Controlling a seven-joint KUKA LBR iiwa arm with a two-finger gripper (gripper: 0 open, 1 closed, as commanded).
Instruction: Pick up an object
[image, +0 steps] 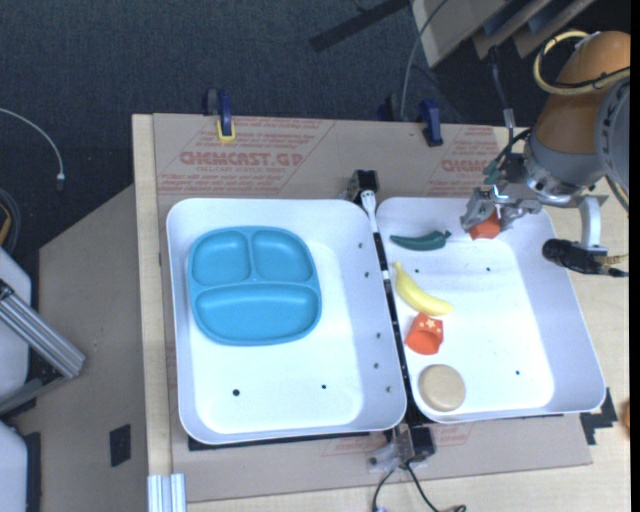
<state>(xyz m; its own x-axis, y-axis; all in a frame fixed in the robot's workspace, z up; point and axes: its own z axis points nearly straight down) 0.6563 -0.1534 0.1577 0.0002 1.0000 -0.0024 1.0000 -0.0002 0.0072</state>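
Over the right bin's (540, 330) far corner your claw (487, 215) sits clamped on a small red-orange object (486, 229), lifted clear of the banana (420, 291).

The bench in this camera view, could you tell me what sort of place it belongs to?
Most likely a robotics lab's grasping test station: two white bins clamped to a board, toy food such as a banana beside a blue divided plate, and a robot arm reaching in.
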